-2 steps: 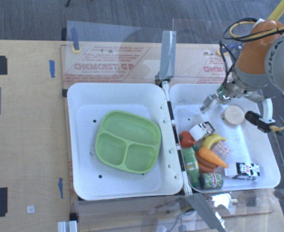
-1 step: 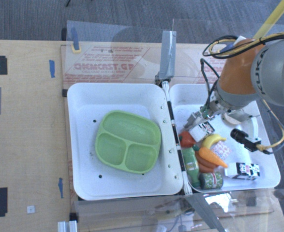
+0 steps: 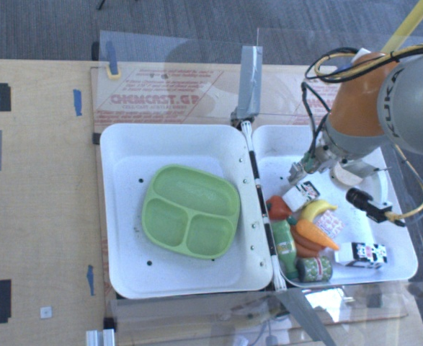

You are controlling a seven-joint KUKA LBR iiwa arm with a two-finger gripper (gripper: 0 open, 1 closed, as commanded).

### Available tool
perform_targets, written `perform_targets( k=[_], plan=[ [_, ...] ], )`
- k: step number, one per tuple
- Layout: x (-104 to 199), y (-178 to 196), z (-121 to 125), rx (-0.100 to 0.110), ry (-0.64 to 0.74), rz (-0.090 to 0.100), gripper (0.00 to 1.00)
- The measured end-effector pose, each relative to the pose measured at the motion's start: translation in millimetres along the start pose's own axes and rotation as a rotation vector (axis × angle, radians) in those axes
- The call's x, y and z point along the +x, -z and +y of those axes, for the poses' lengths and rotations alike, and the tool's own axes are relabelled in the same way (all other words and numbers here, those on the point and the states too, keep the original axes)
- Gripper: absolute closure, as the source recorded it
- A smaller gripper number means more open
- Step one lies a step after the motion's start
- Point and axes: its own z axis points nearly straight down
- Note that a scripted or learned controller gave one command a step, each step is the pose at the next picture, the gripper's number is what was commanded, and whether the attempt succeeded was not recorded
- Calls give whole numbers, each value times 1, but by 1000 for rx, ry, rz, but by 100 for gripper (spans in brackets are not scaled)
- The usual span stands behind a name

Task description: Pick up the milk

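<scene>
The milk [image 3: 370, 254], a small white carton with black cow patches, lies on its side near the front right corner of the right bin [image 3: 406, 265], well to the right of the green can [image 3: 314, 269] and apart from the food pile. That pile sits left of the milk: a banana [image 3: 318, 210], a carrot [image 3: 316, 235], a red tomato-like piece [image 3: 278, 207] and a green vegetable [image 3: 283, 238] along the bin's left wall. A white card with black print [image 3: 303, 192] lies behind the banana.

The gripper [image 3: 303, 166] hangs over the back part of the right bin, above that card, and whether the jaws are apart or together cannot be told from here; nothing can be seen between them. The milk lies well apart from the jaws, toward the front and to the right, past the banana.

To do this step well, the arm would likely need to travel forward and rightward high enough to clear the banana and carrot, then come down over the carton's middle with the jaws set across its narrow width. The carton lies close to the bin's sloped wall, so a descent too far right may strike the rim.

The left bin [image 3: 117, 193] holds a green divided plate [image 3: 189, 211].
</scene>
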Motion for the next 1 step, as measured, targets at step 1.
perform_targets(
  k=[1],
  plan=[
    [0,0,0,0,0,0,0]
  ],
)
